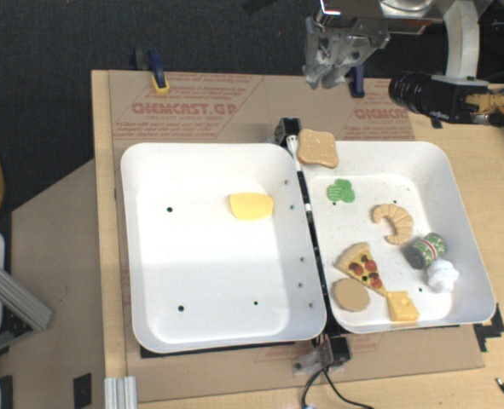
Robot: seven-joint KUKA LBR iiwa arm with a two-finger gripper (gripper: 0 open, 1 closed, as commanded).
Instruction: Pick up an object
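My gripper (324,68) hangs high above the back edge of the bench, beyond the right bin (456,194), with nothing between its fingers. A yellow chip-shaped piece (252,205) lies alone in the left bin (149,228). The right bin holds a toast slice (317,148) on its far left rim, a green leaf (341,192), a croissant (394,222), a pizza slice (362,266), a brown cookie (351,295), a cheese cube (402,307), a green and grey can (425,250) and a white lump (442,275).
Both bins rest on a brown cardboard sheet (192,100) held by blue clamps (157,68) at the back. A black clip (286,129) sits where the bins meet at the back.
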